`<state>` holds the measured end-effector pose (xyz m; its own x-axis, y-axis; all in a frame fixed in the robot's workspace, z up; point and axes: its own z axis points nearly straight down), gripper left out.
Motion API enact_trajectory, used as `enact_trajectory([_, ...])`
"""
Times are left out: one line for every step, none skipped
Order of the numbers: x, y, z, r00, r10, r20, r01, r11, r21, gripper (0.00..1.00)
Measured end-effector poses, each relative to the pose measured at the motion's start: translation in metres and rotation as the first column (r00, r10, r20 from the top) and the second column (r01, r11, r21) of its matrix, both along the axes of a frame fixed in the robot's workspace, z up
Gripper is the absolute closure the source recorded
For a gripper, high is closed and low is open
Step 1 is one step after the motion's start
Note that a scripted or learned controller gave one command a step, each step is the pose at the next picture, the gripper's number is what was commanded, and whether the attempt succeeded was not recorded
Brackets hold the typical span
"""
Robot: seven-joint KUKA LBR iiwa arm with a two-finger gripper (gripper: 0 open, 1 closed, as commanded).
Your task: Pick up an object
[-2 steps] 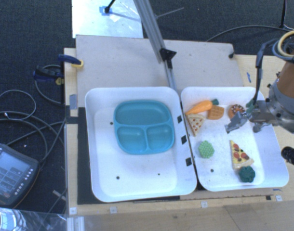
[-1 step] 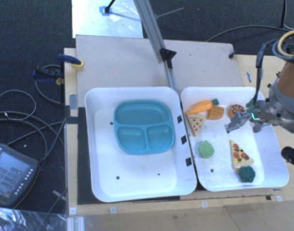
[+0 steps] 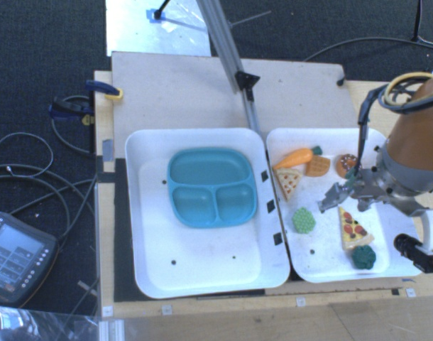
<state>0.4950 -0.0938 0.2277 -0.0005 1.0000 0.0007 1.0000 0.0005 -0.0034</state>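
The right bin [image 3: 323,268] holds toy food. An orange carrot [image 3: 296,158] lies at its back left with a brown waffle piece [image 3: 318,166] beside it. Just below them sits a small pizza wedge [image 3: 287,182]. A round donut [image 3: 346,165] sits farther right, partly behind the arm. A light green broccoli piece [image 3: 304,221] lies in the middle, a larger pizza slice [image 3: 353,229] to its right, and a dark green lump [image 3: 363,256] below that. My gripper [image 3: 342,195] hangs over the bin's middle, between the donut and the large pizza slice, just right of and above the broccoli.
The left bin [image 3: 149,261] carries a blue divided plate [image 3: 211,187]. A slanted metal pole [image 3: 223,38] runs down to the gap between the bins. Black cables loop over the arm [image 3: 415,141] at the right. A handheld controller [image 3: 14,256] lies off the bench at the left.
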Motion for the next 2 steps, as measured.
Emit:
enact_trajectory([0.002,-0.002,-0.062,1.0,0.0,-0.002,0.0,1.0,0.001,0.0])
enact_trajectory([0.008,-0.001,-0.123,1.0,0.0,-0.002,0.0,1.0,0.001,0.0])
